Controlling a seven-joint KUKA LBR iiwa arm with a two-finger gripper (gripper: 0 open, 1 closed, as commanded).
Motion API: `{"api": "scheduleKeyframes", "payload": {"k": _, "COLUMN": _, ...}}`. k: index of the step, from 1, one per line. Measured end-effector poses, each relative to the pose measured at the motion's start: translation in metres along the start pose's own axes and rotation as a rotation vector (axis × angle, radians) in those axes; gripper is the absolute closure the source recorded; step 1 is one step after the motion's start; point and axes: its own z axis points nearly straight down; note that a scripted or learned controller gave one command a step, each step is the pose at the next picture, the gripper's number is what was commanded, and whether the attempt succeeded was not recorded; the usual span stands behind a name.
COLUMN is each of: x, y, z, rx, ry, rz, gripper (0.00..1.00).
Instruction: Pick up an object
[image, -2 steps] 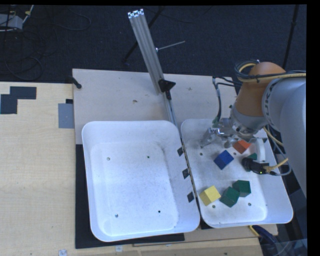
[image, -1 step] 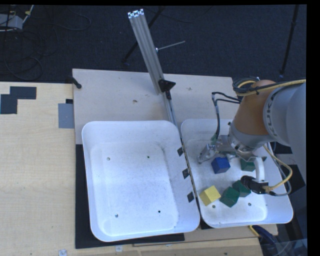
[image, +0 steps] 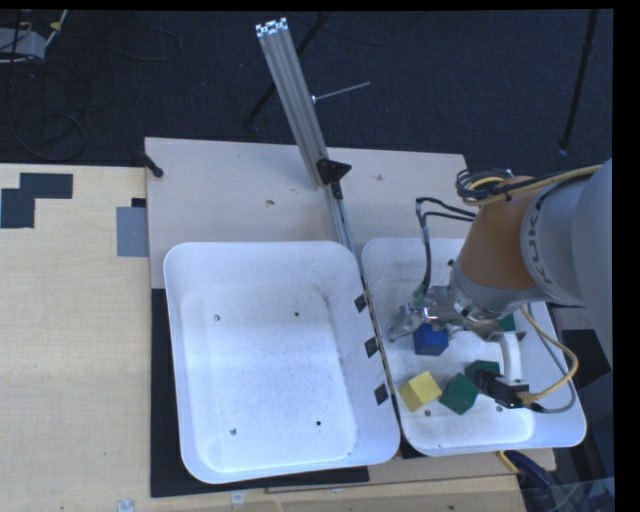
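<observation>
Reached into the right bin (image: 560, 425). Gripper (image: 420, 318) hung directly over the blue block (image: 431, 341), yellow block (image: 421, 390) and green block (image: 460, 393) lying nearer the camera from that blue block. Finger state: impossible to tell.

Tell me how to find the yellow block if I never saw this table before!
Look at the right white bin, the one the grey and orange arm reaches over. Near its front left corner, close to the wall shared with the other bin, sits the yellow block. A green block lies just to its right and a blue block behind it; it is the only yellow one.
</observation>
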Motion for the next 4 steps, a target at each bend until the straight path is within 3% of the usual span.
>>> {"api": "scheduleKeyframes", "payload": {"k": 1, "x": -0.003, "y": 0.001, "z": -0.011, "rx": -0.003, "ry": 0.0, "rz": 0.007, "gripper": 1.0}}
{"api": "scheduleKeyframes", "payload": {"k": 2, "x": 0.055, "y": 0.03, "z": -0.102, "rx": -0.004, "ry": 0.002, "rz": -0.011, "gripper": 1.0}}
{"api": "scheduleKeyframes", "payload": {"k": 3, "x": 0.145, "y": 0.012, "z": -0.097, "rx": 0.007, "ry": 0.004, "rz": -0.013, "gripper": 1.0}}
{"api": "scheduleKeyframes", "payload": {"k": 4, "x": 0.177, "y": -0.003, "z": -0.181, "rx": -0.002, "ry": 0.003, "rz": -0.01, "gripper": 1.0}}
